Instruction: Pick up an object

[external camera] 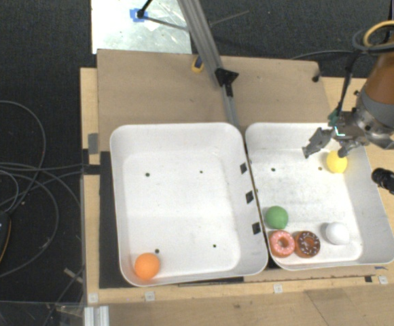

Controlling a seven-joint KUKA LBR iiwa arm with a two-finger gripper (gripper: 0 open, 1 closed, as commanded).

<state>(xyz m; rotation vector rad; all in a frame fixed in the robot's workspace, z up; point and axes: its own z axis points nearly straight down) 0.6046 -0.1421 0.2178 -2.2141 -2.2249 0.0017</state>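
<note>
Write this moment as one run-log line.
gripper: open, above right bin | nearest: round yellow ball | held: nothing seen

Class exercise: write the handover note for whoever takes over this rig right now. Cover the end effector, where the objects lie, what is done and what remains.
End effector: over the far part of the right bin, open, holding nothing.
Yellow ball: lies in that bin just beside the end effector.
Near edge of the right bin: green ball, pink doughnut, brown doughnut, white ball.
Left bin: orange ball in its near corner.
Done: nothing lifted yet.
Left: grasp and raise one object; the yellow ball looks closest.
</note>
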